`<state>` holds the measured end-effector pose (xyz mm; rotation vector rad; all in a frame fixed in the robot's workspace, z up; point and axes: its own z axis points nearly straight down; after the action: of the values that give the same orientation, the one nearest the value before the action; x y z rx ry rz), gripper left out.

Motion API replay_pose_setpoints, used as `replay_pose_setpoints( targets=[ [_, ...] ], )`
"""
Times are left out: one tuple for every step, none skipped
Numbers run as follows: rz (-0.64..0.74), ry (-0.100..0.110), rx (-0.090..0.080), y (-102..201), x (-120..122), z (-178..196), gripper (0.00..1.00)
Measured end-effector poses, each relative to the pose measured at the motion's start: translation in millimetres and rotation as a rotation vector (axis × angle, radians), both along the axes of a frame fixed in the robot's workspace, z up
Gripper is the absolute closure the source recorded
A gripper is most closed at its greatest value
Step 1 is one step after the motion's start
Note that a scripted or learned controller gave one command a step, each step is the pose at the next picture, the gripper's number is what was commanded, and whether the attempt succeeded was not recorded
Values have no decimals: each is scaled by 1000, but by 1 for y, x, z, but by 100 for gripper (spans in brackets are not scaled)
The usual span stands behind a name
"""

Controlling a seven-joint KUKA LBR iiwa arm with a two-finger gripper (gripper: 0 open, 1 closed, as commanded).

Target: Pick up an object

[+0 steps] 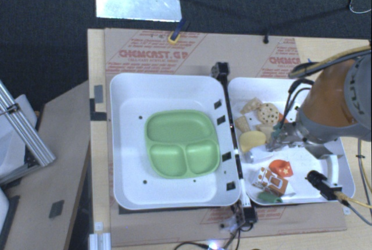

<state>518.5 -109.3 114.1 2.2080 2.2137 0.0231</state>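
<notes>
The arm (pixel 331 104) hangs over the right bin (pixel 290 82) and hides that bin's right side. The gripper (pixel 277 139) is dark, small and seen from above against the arm's own shadow; whether it is spread or pressed together cannot be told, and nothing can be seen between its tips. It sits low over the middle of the bin, just beside the yellow lump (pixel 253 139), on that lump's right; whether they touch is unclear.

Behind the lump lie a round biscuit (pixel 268 111) with dark spots, a tan cracker (pixel 251 106) and a pale piece (pixel 242 123) by the bin's left wall. The edges between these blur together. Nearer the front are an orange-red thing (pixel 281 168) and a small red-and-white box (pixel 271 181), touching or nearly so. A green thing (pixel 268 197) lies at the front rim, partly under the box, its shape hard to read.

The left bin (pixel 168 84) holds a green divided plate (pixel 180 144), well apart from the gripper. Both bins rest on the surface (pixel 151 51).
</notes>
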Motion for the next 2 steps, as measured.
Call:
replay_pose_setpoints(
  targets=[
    [2, 14, -1, 2, 0, 64, 100],
    [2, 13, -1, 2, 2, 114, 100]
  ],
)
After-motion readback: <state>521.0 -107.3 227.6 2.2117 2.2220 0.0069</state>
